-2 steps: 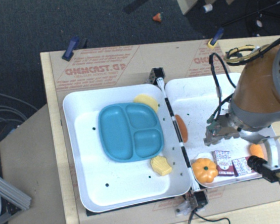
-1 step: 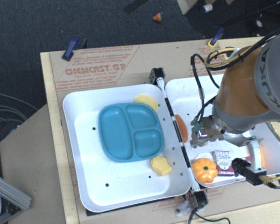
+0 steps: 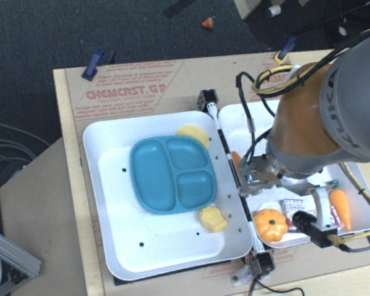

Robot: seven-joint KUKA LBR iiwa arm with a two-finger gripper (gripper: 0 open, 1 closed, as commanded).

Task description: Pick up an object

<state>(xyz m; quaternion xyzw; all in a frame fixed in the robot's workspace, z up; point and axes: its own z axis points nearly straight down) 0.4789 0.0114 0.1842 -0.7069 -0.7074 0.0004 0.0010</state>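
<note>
Jaws (image 3: 253,175) half-hidden under arm (image 3: 320,117) — grip unreadable (right bin (image 3: 234,116) mostly covered).

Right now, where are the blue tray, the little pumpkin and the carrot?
blue tray (image 3: 171,174): camera view, middle divider.
little pumpkin (image 3: 272,223): camera view, orange top.
carrot (image 3: 339,205): camera view, mid-body.

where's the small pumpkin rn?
The small pumpkin sits in the right bin, at its near left corner by the divider, just below the arm and left of the carrot.
</note>
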